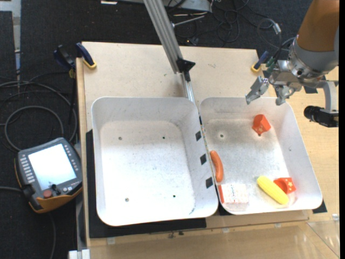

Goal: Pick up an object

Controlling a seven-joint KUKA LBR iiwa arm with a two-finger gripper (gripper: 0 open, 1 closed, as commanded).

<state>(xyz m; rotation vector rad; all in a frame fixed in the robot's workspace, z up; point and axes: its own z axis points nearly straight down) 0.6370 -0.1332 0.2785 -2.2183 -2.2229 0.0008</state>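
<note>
Nothing has been picked up yet. The step in hand looks like the reach: the gripper point(269, 92) is hung above the far edge of the right bin point(302, 144), and its two fingers are spread apart with nothing between them.

The closest thing to it is the small red block point(261, 124). It is found in the right bin, near the far wall, a little below the gripper in the picture and not touched by it. It looks chunky and bright red, with a tilted top, and it is set well apart from the other things.

For the next move, the gripper would likely need to be brought down over the red block, with one finger on each side, and then closed.

More things are seen in the right bin. An orange sausage shape point(217, 165) is laid by the left wall. A white box point(234, 194), a yellow banana shape point(272, 190) and another red piece point(285, 184) are kept near the front wall, the last two touching.
</note>
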